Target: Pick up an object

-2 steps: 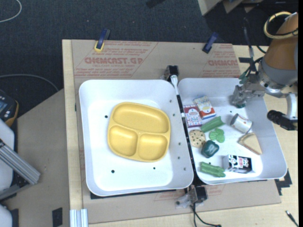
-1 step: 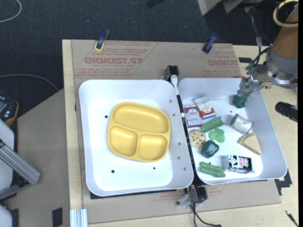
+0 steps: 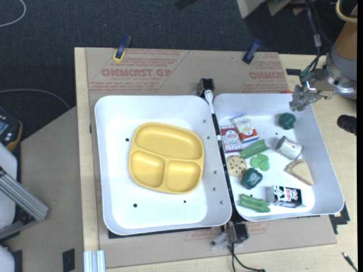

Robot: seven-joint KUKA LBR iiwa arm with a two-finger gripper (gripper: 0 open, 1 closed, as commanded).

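A: Where's the gripper (image 3: 299,102)?

B: At about two o'clock in the view, over the far edge of the right bin (image 3: 328,169). I cannot tell whether it is clenched or released; nothing shows in its grasp.

A: And what could be picked up?

B: All of it lies in the right bin. Nearest the gripper, just toward six o'clock of it, sits a dark green lump (image 3: 287,120). Toward seven o'clock from that lump is a small white can (image 3: 289,147) on its side, and below the can a tan wedge (image 3: 300,171). A black and white carton (image 3: 288,195) lies at the bin's near edge, with a green pod (image 3: 253,203) at nine o'clock of it.

A: Near the divider?

B: A red packet (image 3: 229,139), a white card (image 3: 244,127) touching it, and a round cookie (image 3: 236,164) below them.

A: The left bin (image 3: 113,152)?

B: It carries a yellow divided tray (image 3: 167,157) with three compartments, near its middle. Both bins rest on the surface (image 3: 91,95).
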